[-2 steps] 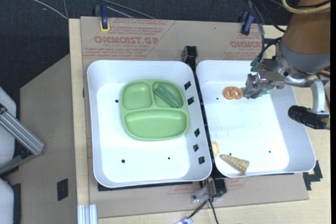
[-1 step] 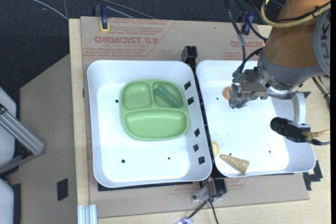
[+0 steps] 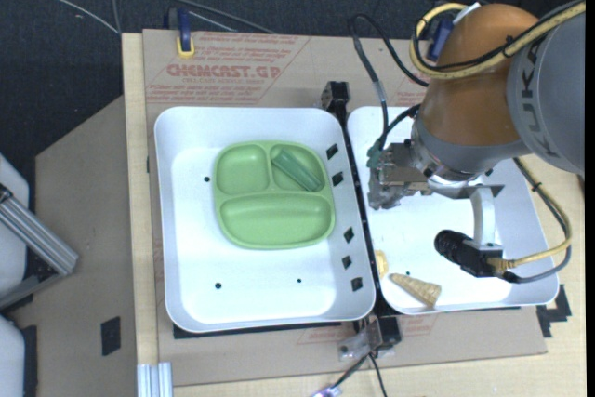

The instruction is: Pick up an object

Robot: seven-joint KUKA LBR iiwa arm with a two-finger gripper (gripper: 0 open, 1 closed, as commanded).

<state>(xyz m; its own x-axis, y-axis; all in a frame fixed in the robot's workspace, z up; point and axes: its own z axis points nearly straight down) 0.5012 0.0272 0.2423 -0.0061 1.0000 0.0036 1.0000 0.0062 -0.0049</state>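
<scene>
At the near edge of the right bin lies a small beige cone-shaped object, with its pointed end to the left. It lies on the white floor of the bin, close to the near rim and apart from the arm. Just to the right of it and a little farther, a black cylindrical part with a yellow cable hangs from the arm above the bin.

In the left bin, toward the far side, there is a light green divided plate with three compartments. In its far right compartment lies a darker green object, tilted; I cannot tell what it is.

The gripper is over the left part of the right bin, near the wall between the two bins. It is seen from above and the arm with its orange band covers most of it, so I cannot tell the state of the fingers, and I see no object between them.

Beyond the bins, on the counter, there is a brown sheet with red letters, and a blue and yellow clamp sits at its far left edge.
</scene>
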